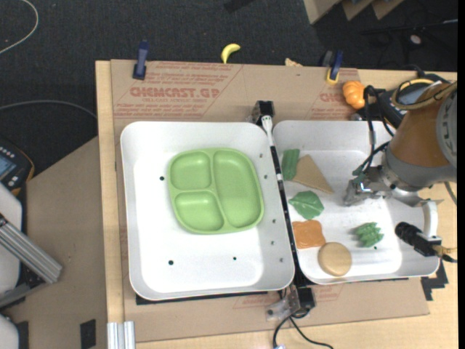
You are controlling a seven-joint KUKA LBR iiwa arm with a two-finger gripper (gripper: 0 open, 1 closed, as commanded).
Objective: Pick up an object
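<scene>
The right bin holds several toy foods: a green pod and a tan wedge at the back, a green leaf, an orange slab, a round tan bun at the front, and a small green broccoli piece. My gripper is low over the bin floor, right of the tan wedge and above the broccoli. Nothing shows between its fingers.
The left bin carries a green divided plate. A black clip sits where the bins meet. Blue clamps and small yellow and orange toys lie on the cardboard at the back.
</scene>
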